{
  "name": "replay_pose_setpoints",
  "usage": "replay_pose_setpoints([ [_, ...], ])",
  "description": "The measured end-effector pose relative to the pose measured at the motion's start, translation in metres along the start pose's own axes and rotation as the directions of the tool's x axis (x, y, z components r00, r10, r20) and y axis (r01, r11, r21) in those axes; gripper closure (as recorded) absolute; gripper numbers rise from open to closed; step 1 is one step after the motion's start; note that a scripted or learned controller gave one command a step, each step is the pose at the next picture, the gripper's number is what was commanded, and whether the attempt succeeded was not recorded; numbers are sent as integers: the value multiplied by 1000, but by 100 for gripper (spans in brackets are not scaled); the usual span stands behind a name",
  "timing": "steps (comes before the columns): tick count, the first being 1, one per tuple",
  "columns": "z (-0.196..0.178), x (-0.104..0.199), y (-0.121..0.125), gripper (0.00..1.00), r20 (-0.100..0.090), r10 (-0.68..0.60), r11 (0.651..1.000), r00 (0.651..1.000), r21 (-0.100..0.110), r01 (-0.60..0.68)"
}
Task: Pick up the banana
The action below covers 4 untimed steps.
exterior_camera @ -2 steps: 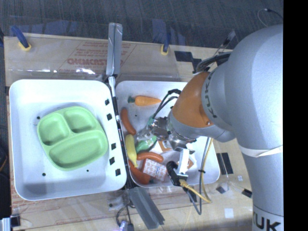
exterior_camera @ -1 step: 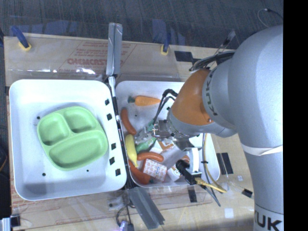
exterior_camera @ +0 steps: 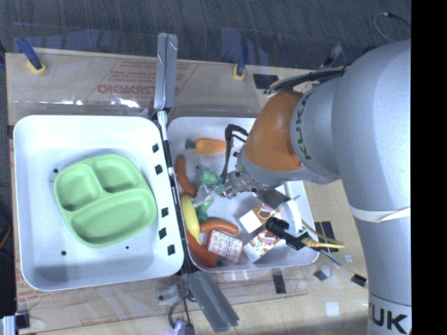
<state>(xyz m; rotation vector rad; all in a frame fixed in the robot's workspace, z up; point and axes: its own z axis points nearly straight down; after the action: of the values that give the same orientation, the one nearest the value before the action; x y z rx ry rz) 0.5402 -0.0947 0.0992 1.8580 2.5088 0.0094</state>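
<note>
The banana (exterior_camera: 190, 215) lay at the right bin's (exterior_camera: 307, 255) left wall, lower centre of frame. The gripper (exterior_camera: 222, 187) hovered near; its opening was indiscernible. Crowding sausages (exterior_camera: 218, 225) risked a mistaken grasp.

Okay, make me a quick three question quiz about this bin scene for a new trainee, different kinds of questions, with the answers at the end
1. True or false: the green divided plate lies in the left bin.
2. Multiple choice: the banana lies A) on the green divided plate, B) in the right bin near the wall between the bins, C) on the bench outside both bins.
3. Fill the gap: the carrot lies near the ____ edge of the right bin in the camera view.

Key: 1 true; 2 B; 3 top. The tool is over the right bin, above and right of the banana.
</note>
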Motion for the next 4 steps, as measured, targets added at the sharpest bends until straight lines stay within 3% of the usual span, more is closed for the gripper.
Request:
replay_pose_setpoints([
  [1,3,6,-48,0,-6,-167,986,986,6,167],
  [2,5,-1,-20,0,-10,-450,893,893,10,451],
  [3,1,11,-58,0,-1,-298,954,954,2,298],
  [4,-99,18,-58,0,-16,-295,955,955,12,295],
])
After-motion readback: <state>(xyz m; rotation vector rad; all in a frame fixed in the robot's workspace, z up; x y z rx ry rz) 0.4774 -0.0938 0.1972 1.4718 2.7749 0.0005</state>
